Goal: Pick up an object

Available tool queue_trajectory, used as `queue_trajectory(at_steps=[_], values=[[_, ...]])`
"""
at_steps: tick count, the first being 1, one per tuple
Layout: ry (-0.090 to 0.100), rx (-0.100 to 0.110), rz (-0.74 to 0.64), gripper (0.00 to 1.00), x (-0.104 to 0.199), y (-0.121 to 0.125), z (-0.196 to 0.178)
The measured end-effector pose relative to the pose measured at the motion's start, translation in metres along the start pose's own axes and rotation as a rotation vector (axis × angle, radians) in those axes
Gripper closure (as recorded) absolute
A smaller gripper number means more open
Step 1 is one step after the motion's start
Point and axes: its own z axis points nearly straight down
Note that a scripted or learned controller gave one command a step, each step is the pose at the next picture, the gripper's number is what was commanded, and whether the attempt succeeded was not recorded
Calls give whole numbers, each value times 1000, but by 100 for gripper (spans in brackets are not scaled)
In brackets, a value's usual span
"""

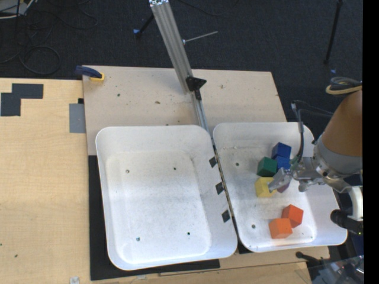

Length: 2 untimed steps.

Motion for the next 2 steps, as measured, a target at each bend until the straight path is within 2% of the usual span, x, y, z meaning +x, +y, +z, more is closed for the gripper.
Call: queue_trajectory(at_steps=[1,2], values=[[1,1,0,0,5,-3,64],[-1,-6,2,0,6,-2,81]])
